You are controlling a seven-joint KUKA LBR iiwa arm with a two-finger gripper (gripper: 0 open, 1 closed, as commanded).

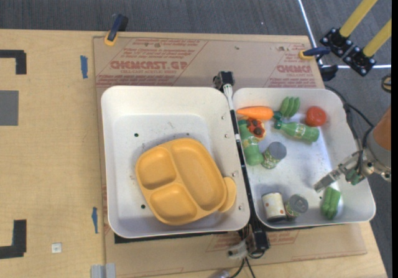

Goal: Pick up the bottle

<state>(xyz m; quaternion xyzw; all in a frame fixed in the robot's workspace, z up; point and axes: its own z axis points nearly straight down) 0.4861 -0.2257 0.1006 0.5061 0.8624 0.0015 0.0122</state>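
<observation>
**Bottle up and to the left, gripper low at the right wall**

Right now the gripper [339, 175] hangs over the lower right part of the right bin [367, 214], close to that bin's right wall, with a small green pepper [331, 202] just below it. Its two fingers stand apart and nothing sits between them, so it carries nothing.

The bottle [298, 132] is green with a yellow label and lies on its side in the upper part of the same bin. Its long axis runs roughly left to right, tilted a little downward toward the right. A red tomato [316, 115] sits just beside its upper right end, and a carrot [255, 112] lies near its left end.

From the gripper, the bottle lies up and to the left, well apart, with bare bin floor between them. I judge the coming move needs a shift that way, with the fingers turned to close across the bottle's narrow width, not along its length.
</observation>
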